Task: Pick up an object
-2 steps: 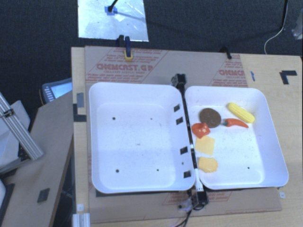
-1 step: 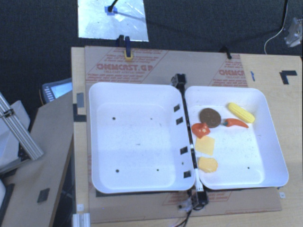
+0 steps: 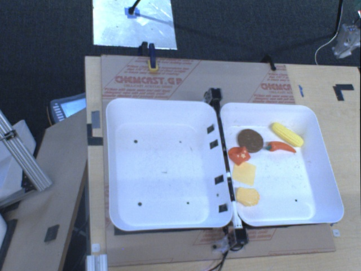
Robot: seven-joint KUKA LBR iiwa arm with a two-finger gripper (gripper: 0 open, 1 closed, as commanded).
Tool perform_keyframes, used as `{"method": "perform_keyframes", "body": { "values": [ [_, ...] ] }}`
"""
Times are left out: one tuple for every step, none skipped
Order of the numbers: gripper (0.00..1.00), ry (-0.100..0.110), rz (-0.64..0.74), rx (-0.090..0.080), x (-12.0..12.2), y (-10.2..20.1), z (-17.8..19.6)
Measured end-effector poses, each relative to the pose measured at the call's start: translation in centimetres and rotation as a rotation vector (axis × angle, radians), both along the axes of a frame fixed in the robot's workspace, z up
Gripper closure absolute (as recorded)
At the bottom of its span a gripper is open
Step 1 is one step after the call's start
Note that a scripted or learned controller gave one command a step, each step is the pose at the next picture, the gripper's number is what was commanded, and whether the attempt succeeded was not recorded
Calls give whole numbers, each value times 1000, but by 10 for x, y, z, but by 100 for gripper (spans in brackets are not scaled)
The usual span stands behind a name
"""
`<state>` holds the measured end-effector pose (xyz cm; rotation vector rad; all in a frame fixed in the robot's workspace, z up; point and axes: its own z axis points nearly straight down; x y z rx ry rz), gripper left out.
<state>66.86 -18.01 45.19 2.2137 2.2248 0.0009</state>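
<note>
Looking down on two bins. All the pickings sit in the right bin (image 3: 316,179), crowded toward its left wall: a corn cob (image 3: 287,134), a chili (image 3: 280,147) just beside it, a brown disc (image 3: 250,140), a red piece (image 3: 239,155) touching the disc's lower edge, a yellow slice (image 3: 245,174), an orange chip (image 3: 247,196) nearest the front. My jaws' state, I cannot tell.
</note>
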Motion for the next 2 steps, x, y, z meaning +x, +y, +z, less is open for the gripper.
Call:
{"method": "perform_keyframes", "body": {
  "values": [
    [100, -6, 3, 1, 0, 47, 64],
    [100, 1, 1, 2, 0, 70, 45]
  ]
}}
